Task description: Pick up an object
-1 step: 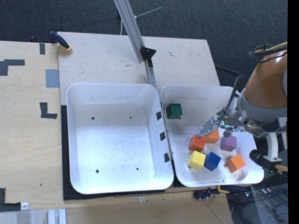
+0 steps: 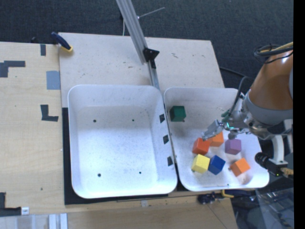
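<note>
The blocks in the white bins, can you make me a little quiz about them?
1. True or false: the green wooden cube sits apart from the other blocks.
2. Which block lies nearest the two-finger gripper? A) yellow cube B) red-orange cube C) blue cube
3. Fill in: all the blocks are in the ____ shallow white bin as the camera sees it.

Key: 1 true; 2 B; 3 right.
</note>
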`<state>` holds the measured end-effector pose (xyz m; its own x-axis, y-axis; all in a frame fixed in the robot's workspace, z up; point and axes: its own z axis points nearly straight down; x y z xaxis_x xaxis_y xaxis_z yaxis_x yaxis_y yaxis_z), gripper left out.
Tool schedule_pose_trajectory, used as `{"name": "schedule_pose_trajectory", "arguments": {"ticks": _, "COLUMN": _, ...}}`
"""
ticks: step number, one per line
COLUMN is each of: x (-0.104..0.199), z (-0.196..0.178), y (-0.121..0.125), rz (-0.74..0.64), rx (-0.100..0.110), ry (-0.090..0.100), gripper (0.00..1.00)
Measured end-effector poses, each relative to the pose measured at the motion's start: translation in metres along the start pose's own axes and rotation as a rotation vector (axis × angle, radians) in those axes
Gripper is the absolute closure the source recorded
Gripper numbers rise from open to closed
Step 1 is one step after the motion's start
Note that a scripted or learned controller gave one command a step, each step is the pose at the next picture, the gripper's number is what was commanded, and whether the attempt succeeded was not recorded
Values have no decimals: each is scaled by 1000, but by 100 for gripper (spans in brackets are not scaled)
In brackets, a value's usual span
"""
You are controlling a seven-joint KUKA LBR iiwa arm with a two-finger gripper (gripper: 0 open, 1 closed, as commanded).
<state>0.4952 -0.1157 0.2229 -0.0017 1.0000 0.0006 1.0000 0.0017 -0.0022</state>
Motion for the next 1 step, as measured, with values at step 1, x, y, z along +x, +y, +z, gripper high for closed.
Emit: {"name": "schedule_pose_trajectory", "arguments": {"ticks": 1, "x": 1, "z": 47, "y": -9, "rz": 2, "rx": 5, "ry": 0, "gripper": 0}}
